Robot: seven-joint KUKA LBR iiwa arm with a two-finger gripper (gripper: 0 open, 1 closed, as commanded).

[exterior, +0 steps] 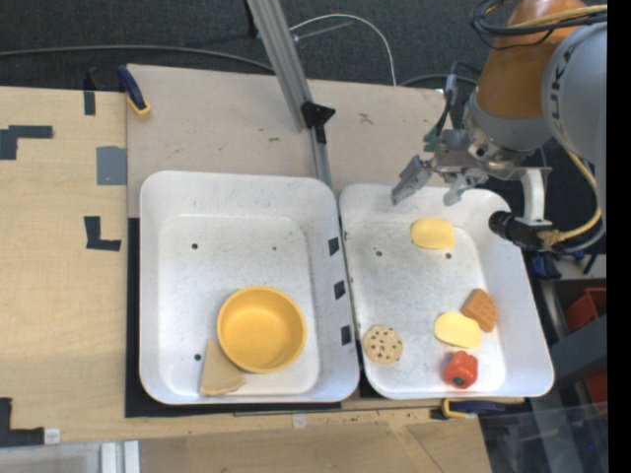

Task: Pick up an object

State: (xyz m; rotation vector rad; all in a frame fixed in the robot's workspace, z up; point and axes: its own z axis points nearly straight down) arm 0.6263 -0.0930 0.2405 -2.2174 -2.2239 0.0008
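Note:
My gripper (431, 191) hangs open over the far edge of the right bin (394, 382), its two grey fingers spread apart with nothing between them. Just below it lies a pale yellow oval piece (433, 234). Nearer the front of that bin sit a second yellow piece (457, 330), an orange-brown wafer (481, 309), a red tomato-like toy (459, 370) and a chocolate-chip cookie (383, 345).
The left bin (177, 205) holds a yellow bowl (261, 328) and a tan wedge (219, 375) leaning at its front left. A grey metal pole (286, 52) slants up from between the bins. Cables trail behind the bench.

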